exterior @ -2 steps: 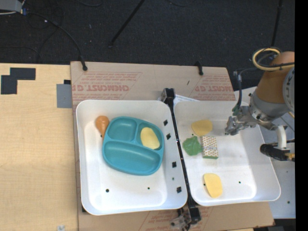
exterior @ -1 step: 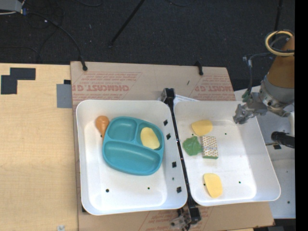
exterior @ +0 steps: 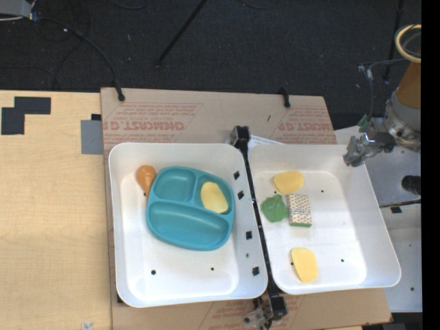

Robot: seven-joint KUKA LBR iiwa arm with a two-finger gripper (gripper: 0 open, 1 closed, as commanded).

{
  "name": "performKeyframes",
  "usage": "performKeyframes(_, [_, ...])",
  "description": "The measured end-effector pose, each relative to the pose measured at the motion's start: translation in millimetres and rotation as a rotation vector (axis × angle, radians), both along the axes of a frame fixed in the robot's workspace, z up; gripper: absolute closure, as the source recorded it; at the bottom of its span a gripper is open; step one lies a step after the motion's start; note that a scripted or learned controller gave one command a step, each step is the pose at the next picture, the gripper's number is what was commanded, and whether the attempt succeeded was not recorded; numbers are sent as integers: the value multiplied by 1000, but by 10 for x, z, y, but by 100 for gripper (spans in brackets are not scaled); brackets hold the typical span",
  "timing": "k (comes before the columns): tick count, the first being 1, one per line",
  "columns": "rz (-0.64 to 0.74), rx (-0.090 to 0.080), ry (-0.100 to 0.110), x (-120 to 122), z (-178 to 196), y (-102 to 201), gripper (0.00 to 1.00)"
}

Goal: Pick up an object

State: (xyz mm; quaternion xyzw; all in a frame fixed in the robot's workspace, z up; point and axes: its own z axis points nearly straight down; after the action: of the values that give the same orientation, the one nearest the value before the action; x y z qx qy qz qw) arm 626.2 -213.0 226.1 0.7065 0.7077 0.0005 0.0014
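The right bin [exterior: 357,205] holds a yellow piece [exterior: 288,181] at the back, a green leafy piece [exterior: 274,209] and a pale checkered block [exterior: 299,210] touching it in the middle, and another yellow piece [exterior: 304,264] near the front. In the left bin [exterior: 127,253] a teal divided plate [exterior: 185,215] carries a yellow piece [exterior: 214,197], and an orange item [exterior: 145,177] lies at its left edge. My gripper [exterior: 357,151] hangs over the right bin's back right corner, well clear of every object, with the arm [exterior: 409,95] rising behind it.
A black divider [exterior: 251,225] runs between the two bins. Cardboard [exterior: 206,119] lies under and behind them. A wooden bench surface [exterior: 48,212] spreads to the left. Dark floor with cables fills the back.
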Motion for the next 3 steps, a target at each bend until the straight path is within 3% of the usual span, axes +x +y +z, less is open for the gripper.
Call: performKeyframes(3, [2,3,7,-21,-34,1500,100])
